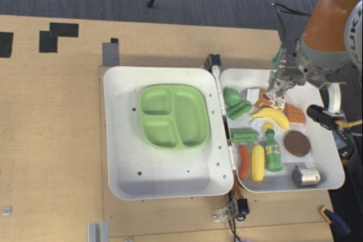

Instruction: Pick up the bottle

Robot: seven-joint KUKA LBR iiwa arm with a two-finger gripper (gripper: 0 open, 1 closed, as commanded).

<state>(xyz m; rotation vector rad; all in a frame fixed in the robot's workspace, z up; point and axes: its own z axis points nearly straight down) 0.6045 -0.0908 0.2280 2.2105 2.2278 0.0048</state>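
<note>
Camera view: the tool (279, 83) is seen above the right bin's (334, 170) far part — whether spread or pressed together cannot be told — while the green bottle (273, 151) lies flat mid-bin beside the corn (257, 162), cap pointing away toward the banana (271, 117).

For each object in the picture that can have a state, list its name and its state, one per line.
bottle: lying flat in the right bin, not gripped
gripper: above the bin's far end, nothing visibly held
green plate: right side up in the left bin
can: on its side
</note>
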